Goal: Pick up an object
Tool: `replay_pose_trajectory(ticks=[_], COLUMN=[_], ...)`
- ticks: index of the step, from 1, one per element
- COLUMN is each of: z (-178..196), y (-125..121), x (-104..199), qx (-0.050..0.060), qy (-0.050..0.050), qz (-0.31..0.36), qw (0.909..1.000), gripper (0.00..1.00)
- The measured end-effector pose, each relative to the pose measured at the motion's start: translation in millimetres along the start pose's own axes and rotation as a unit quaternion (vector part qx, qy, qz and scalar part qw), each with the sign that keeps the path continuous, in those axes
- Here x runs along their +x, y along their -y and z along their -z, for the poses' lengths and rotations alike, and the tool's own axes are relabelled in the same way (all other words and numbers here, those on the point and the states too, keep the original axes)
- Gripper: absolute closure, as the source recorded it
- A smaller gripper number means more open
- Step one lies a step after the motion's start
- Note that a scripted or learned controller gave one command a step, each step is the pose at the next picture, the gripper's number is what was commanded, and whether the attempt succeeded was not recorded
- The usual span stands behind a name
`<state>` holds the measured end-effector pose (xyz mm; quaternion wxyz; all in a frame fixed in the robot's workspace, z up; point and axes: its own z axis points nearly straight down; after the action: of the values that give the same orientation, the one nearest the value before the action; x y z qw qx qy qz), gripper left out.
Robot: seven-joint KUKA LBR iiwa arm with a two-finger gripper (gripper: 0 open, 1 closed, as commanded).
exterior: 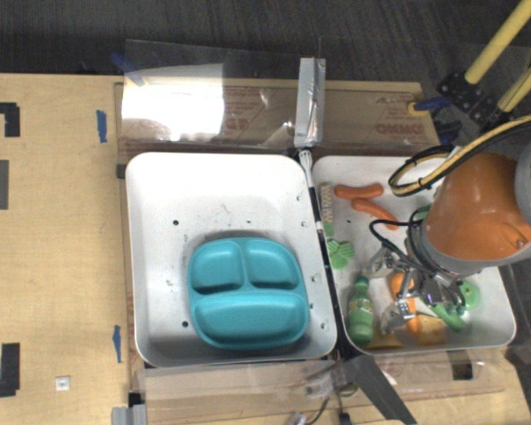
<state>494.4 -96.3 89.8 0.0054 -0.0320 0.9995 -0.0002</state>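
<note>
Hanging over the gripper (405, 301), the green bottle (360, 309) lies top-to-bottom.

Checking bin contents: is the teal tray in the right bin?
No, the teal tray lies in the left bin.

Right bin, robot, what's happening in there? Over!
Gripper down in right bin, among small toys. Jaws hidden, hold unclear. Green bottle beside it, orange carrots behind. Teal tray alone in left bin.

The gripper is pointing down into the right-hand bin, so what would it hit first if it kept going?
Probably the orange toy right under the gripper, though depth is hard to judge.
</note>
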Motion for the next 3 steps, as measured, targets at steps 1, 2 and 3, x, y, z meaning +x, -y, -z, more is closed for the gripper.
replay_pose_trajectory(ticks=[1,2,3], z=[13,99,180], y=[0,-22,82], x=[-5,-21,-28], qx=[0.002,0.000,0.003], qy=[0.008,0.001,0.001], qz=[0.001,-0.028,-0.012], qw=[1.0000,0.9996,0.9999], gripper=[1.00,1.00,1.00])
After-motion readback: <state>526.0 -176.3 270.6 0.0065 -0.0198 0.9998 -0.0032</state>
